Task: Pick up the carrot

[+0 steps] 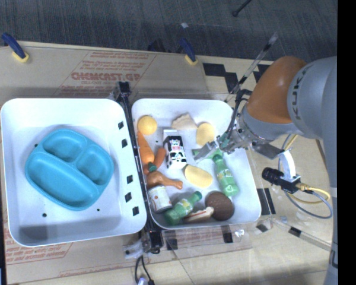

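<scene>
The carrot (145, 149) is a long orange piece lying along the left wall of the right bin (247, 180), just below a round yellow fruit (146, 124). A shorter orange piece (160, 157) rests against its right side. My gripper (209, 151) hangs over the middle-right of the same bin, above the top of a green bottle (226, 179) and well to the right of the carrot. A small cow-patterned carton (176, 151) stands between gripper and carrot. I see nothing held in the gripper.
The right bin is crowded: a beige lump (184, 122), yellow pieces (204, 133) (197, 175), a brown round item (219, 205), a second green bottle (183, 206) and a can (159, 198). The left bin (24, 218) holds a blue divided plate (69, 168).
</scene>
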You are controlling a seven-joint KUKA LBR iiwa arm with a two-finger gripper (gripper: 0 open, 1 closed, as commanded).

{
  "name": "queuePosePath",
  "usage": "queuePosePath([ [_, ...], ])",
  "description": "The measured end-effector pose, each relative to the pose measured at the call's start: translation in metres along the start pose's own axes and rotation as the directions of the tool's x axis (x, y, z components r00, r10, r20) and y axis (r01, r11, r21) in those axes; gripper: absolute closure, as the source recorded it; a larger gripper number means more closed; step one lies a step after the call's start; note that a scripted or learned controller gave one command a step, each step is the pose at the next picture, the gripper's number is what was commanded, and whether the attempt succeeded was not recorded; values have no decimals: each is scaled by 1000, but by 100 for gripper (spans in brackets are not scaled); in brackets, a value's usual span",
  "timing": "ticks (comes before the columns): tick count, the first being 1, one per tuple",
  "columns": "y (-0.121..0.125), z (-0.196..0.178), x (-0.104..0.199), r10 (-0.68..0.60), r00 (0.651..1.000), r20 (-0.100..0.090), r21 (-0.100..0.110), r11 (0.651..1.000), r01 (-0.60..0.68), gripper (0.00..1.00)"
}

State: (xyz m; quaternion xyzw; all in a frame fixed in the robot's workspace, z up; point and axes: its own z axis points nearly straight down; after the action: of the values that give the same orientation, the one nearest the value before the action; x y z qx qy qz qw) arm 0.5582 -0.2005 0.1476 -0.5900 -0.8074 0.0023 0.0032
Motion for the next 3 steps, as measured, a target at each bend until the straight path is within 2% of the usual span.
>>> queuePosePath([
  [1, 108, 57, 11, 36, 999, 0, -3, 999, -36, 0],
  [2, 109, 44, 10, 30, 1000, 4, -2, 1000, -30, 100],
  [3, 108, 44, 10, 30, 1000, 4, -2, 1000, -30, 0],
])
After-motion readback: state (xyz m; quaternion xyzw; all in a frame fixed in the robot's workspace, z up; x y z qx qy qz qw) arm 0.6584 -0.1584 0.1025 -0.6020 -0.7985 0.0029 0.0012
